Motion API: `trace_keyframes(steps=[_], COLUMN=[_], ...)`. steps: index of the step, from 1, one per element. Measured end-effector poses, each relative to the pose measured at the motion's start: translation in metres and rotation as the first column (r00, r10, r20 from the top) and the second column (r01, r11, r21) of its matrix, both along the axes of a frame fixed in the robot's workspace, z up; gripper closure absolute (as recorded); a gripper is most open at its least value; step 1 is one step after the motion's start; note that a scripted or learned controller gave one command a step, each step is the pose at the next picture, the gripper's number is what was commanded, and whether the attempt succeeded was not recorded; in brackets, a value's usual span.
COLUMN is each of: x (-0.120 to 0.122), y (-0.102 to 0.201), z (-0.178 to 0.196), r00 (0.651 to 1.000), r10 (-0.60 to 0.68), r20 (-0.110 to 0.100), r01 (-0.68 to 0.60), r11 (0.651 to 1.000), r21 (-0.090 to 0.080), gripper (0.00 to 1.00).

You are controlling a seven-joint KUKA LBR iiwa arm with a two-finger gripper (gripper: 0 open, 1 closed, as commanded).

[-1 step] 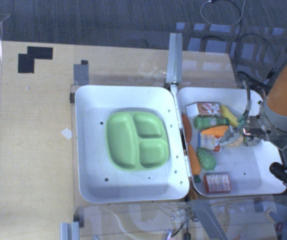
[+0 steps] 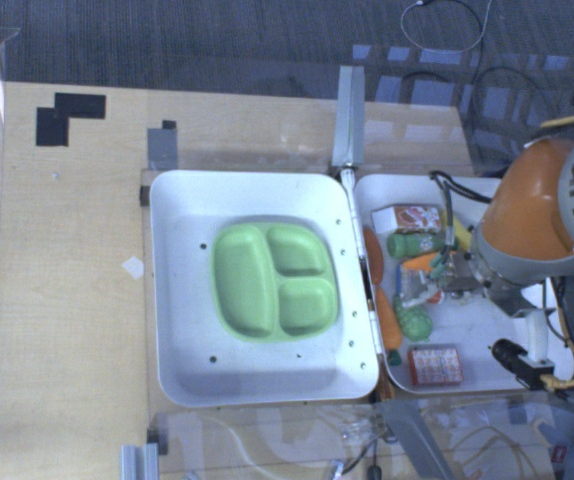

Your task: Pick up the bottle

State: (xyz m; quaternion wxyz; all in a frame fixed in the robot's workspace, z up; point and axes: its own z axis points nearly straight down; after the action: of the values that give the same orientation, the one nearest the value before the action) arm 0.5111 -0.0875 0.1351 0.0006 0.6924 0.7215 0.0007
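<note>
A green bottle (image 2: 414,244) lies on its side in the right bin (image 2: 487,373), near the back, just below a red-and-white packet (image 2: 415,217). My gripper (image 2: 439,280) is down in the right bin, just in front of and slightly right of the bottle, over a cluster of small items. The arm's orange band (image 2: 527,208) and grey wrist cover the bin's right part. Nothing visibly hangs from the gripper.
The left bin (image 2: 182,268) holds a green divided tray (image 2: 274,281). In the right bin lie an orange sausage shape (image 2: 372,253), a carrot (image 2: 391,320), a green ball (image 2: 416,324) and a red box (image 2: 435,365). A metal divider (image 2: 348,118) stands behind the bins.
</note>
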Motion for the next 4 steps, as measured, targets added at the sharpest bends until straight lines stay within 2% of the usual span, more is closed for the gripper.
trace_keyframes(steps=[1,2,3,4], x=[-0.006,0.015,0.041,0.011], y=[0.001,0.002,-0.07,-0.011], z=[-0.006,-0.046,-0.045,-0.045], r00=[0.986,0.953,0.97,0.937], r10=[-0.168,-0.302,-0.244,-0.35], r20=[0.002,0.006,0.009,0.009], r01=[0.168,0.302,0.244,0.35], r11=[0.986,0.953,0.97,0.937], r21=[0.001,0.004,-0.001,0.003], gripper=[0.0,0.0,0.0,0.0])
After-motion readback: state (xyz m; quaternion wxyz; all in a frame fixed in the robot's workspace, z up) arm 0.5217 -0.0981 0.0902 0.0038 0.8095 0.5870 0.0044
